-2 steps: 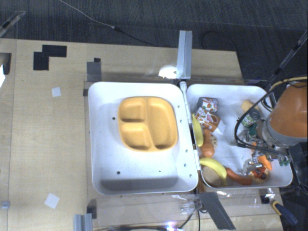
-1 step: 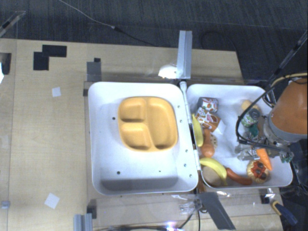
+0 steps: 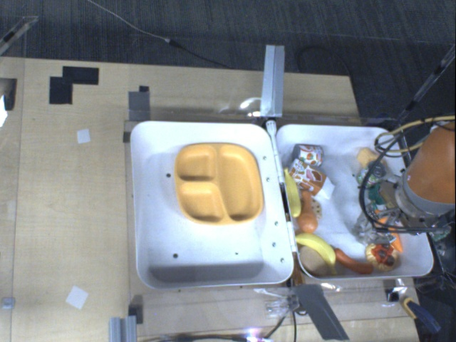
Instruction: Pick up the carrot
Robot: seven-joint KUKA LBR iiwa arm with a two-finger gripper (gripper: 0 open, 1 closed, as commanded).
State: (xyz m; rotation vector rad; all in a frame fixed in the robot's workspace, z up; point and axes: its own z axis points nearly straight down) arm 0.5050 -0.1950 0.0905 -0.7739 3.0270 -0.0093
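The carrot (image 3: 308,217), a short orange piece, lies in the right bin (image 3: 340,142) close to its left wall, between a red and white packet (image 3: 308,168) and a yellow banana (image 3: 318,248). My gripper (image 3: 377,232) is low in the right part of that bin, well to the right of the carrot and apart from it. It hangs under the grey wrist with the orange band (image 3: 434,164) and a tangle of cables. Small orange and red items (image 3: 383,254) lie right beneath it; what it touches is hidden.
A yellow divided plate (image 3: 216,182) sits in the left bin (image 3: 153,212). A reddish-brown sausage (image 3: 350,261) lies along the right bin's front wall beside the banana. A pale item (image 3: 366,155) rests at the back right. A metal post (image 3: 273,77) stands behind the bins.
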